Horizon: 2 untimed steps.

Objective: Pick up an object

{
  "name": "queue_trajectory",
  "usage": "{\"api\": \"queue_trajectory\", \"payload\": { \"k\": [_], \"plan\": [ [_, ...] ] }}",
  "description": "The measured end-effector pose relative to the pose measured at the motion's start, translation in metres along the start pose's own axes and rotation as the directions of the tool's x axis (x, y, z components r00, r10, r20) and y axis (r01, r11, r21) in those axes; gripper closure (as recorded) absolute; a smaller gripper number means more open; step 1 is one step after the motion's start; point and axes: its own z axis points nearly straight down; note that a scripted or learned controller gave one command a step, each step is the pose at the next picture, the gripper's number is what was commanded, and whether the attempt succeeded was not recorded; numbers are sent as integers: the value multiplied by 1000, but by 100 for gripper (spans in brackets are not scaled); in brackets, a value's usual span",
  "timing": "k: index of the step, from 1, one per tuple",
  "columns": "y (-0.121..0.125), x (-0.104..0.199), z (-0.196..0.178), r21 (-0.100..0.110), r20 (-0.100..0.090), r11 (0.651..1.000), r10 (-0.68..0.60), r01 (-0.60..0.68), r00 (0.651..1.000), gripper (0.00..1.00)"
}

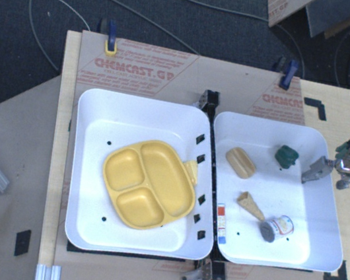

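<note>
The objects to pick from lie in two white bins. The left bin (85, 154) holds a yellow three-compartment tray (148, 183). Behind it, the cardboard (141, 66) reads "CHEMCAST GP" in red. The right bin (322, 216) holds a tan bread-like piece (241, 162), a dark green lump (286, 155), a tan wedge (252, 206) and a small labelled can (276, 227) on its side. The gripper (320, 170) hangs over this bin's right rim, holding nothing; how far it is open, I cannot tell.

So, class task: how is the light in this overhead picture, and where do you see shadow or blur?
Camera view: even, soft light, with the white bins bright but not blown out; a faint shadow sits under the yellow tray; the gripper at the right bin's edge looks slightly soft, while the clamps and cardboard print read sharp.
</note>
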Motion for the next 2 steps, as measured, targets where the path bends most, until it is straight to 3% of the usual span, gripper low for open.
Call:
{"api": "queue_trajectory", "payload": {
  "k": [1,2],
  "plan": [
    [2,0,-5,-9,3,1000,-3,3,1000,0],
    [2,-4,57,-3,0,1000,-2,2,1000,0]
  ]
}}
